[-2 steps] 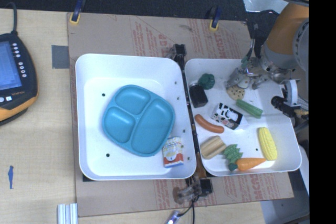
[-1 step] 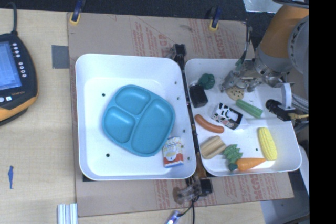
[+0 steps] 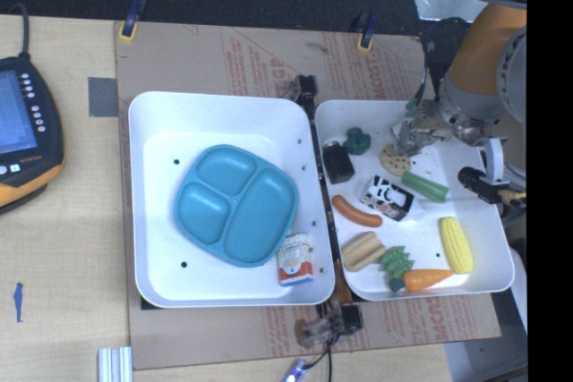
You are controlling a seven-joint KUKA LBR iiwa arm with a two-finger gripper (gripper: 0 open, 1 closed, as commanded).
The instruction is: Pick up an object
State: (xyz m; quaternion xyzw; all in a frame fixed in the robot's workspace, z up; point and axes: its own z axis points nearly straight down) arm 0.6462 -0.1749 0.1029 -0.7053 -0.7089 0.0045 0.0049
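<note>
You see the gripper (image 3: 410, 137) low in the right bin (image 3: 501, 277), just above a round cookie (image 3: 395, 160) (whether it touches is unclear). Nearby lie a green cylinder (image 3: 424, 186), a sausage (image 3: 356, 211), corn (image 3: 456, 244) and a carrot (image 3: 426, 279). The left bin (image 3: 152, 277) holds a blue divided plate (image 3: 235, 205) and a small carton (image 3: 295, 259).

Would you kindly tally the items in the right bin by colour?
Green: 3
Black or black-and-white: 2
Tan: 2
Red sausage: 1
Yellow corn: 1
Orange carrot: 1
Total: 10
</note>
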